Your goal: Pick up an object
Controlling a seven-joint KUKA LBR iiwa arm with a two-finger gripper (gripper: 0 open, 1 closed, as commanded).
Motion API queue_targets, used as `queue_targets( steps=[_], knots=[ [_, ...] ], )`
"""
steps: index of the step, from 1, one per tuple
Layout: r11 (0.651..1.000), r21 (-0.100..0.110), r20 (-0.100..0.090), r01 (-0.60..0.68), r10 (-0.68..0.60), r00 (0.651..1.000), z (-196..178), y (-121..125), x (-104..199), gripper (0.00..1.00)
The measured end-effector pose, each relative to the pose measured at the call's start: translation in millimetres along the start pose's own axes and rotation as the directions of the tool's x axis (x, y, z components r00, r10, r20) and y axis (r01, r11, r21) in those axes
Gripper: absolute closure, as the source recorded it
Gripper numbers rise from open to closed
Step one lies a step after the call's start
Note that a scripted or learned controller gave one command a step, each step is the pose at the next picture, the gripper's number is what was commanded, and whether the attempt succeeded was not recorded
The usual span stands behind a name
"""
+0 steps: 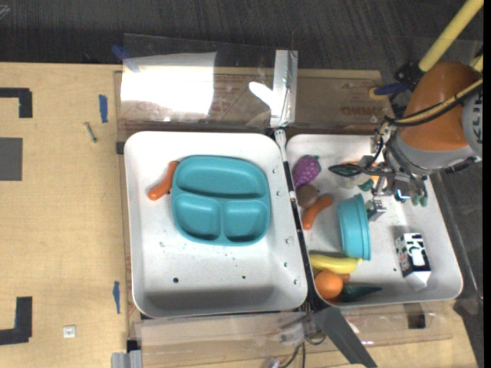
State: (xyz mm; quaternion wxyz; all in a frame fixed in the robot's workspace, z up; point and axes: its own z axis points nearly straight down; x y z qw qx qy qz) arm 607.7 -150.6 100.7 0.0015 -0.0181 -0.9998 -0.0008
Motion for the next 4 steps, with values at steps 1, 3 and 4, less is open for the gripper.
queue_targets(
  steps=[1,3,4],
  knots=[
    [0.999,0.002,0.015,0.034,-0.034,0.999,10.5,46.3,59.0,0.0],
    [0.994,0.002,0.015,-0.112,0.112,0.994,-33.7,13.8,6.3,0.0],
    [0.974,-0.001,0.018,-0.226,0.226,0.974,10.3,21.8,58.4,0.0]
  ],
)
